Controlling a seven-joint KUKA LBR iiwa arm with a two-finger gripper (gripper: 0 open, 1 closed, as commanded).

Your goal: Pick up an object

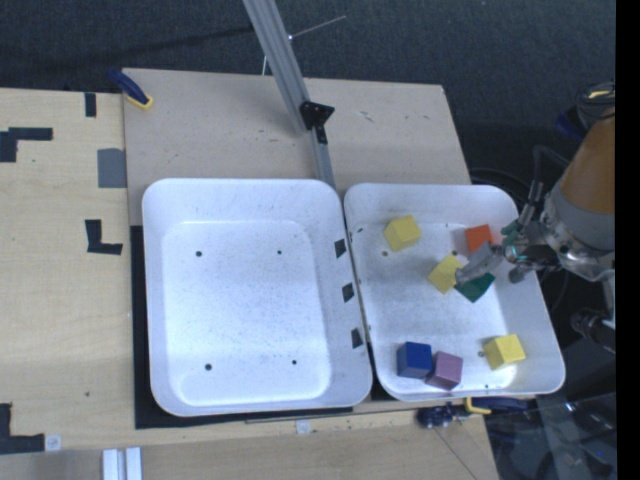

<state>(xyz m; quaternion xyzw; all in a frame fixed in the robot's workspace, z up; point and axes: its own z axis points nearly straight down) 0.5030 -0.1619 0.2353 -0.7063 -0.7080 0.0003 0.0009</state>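
The right bin (pixel 520 298) holds several small blocks. A yellow block (pixel 402 232) lies near its back left, and an orange block (pixel 478 236) sits near the back right. Another yellow block (pixel 444 273) and a dark green block (pixel 476 287) lie together in the middle. My gripper (pixel 481 265) reaches in from the right, low over these two, just below the orange block. A blue block (pixel 414 358) and a purple block (pixel 446 369) touch each other at the front. A third yellow block (pixel 505 350) lies at the front right.
The left bin (pixel 160 268) stands beside the right one, their rims meeting in the middle. A grey metal pole (pixel 285 58) slants down to the back of the bins. The arm's orange band (pixel 592 173) is at the right edge.
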